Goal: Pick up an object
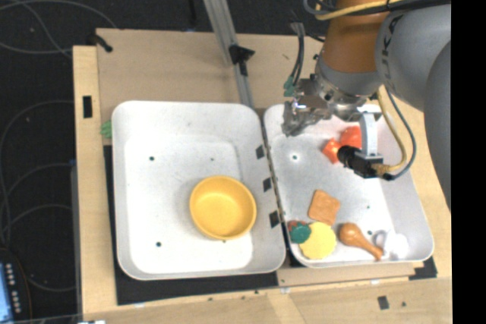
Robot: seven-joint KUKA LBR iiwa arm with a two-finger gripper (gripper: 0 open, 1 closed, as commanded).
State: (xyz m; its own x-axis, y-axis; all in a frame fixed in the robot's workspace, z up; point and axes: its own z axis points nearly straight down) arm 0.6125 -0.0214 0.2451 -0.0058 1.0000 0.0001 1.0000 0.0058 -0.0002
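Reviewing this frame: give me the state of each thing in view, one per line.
Yellow bowl: upright, alone in the left bin.
Claw: above the right bin's far corner, nothing seen in it.
Orange-red toy: lying beside the wrist, partly hidden.
Tan square piece: lying flat.
Yellow disc: flat, near the front wall.
Brown drumstick-shaped toy: on its side.

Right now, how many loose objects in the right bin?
5 visible: an orange-red piece under the arm, a tan square mid-bin, a yellow-green disc, a brown drumstick shape and a small white item along the near edge. The arm may hide more.
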